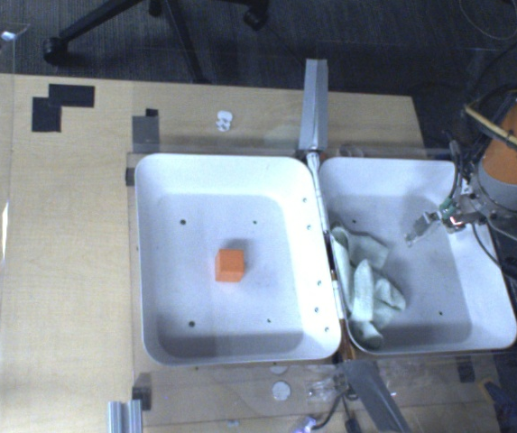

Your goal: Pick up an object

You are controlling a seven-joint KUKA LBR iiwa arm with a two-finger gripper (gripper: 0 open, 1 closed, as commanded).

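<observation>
- We judge that the approach step is in hand: nothing has been lifted, and the tool [423, 226] hangs over the upper right part of the right bin [488, 332], coming in from the right beneath the arm's orange band [515, 147].
- We cannot tell how the tool stands; it is small and slender in the camera view, and we see nothing held in it.
- Two things are on offer. An orange cube [230, 265] sits flat on the floor of the left bin [150, 242], near its middle, well apart from every wall.
- A crumpled white cloth [367, 282] lies in the right bin, bunched against the divider side and running down toward the lower left corner. It is the nearer thing, just left of and below the tool, but apart from it.
- In our judgement the next move calls for a choice of target. For the cloth, the tool would travel left and down, then descend onto a raised fold; white on white makes the edges hard to read, and a soft heap may slip out of a pinch.
- For the cube, the arm would cross the divider and centre over the block; its flat sides should take a grip well.
- As for writing, we can read no brand, label or lettering. The black tape patches [60, 106] on the table [69, 269] are plain.
</observation>
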